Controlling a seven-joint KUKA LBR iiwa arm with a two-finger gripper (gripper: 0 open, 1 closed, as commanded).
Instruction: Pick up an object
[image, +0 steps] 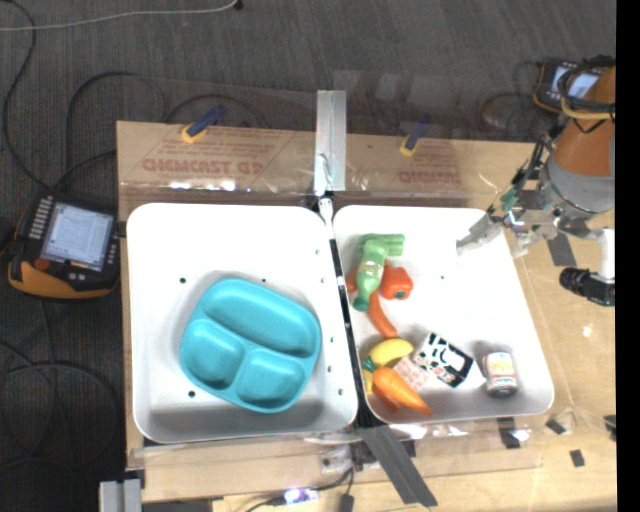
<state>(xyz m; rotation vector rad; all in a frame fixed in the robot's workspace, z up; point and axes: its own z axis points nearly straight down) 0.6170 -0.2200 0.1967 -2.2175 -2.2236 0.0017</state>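
Note:
My gripper (497, 238) hovers over the right bin's (520, 300) upper right corner, fingers spread and open with nothing between them. In that bin lie a green toy vegetable (372, 262), a red pepper (397, 284) touching it, and a thin orange piece (381, 319) below. Nearer the front are a yellow fruit (388, 351), an orange carrot (401, 391), a black-and-white packet (441, 360) and a small can (500, 372). All of them lie left of and below the gripper, apart from it.
The left bin (160, 240) holds a blue divided plate (250, 342). A metal post (330, 140) stands behind the wall between the bins. A handheld screen unit (65, 245) lies on the floor at the far left. Cables run across the floor.

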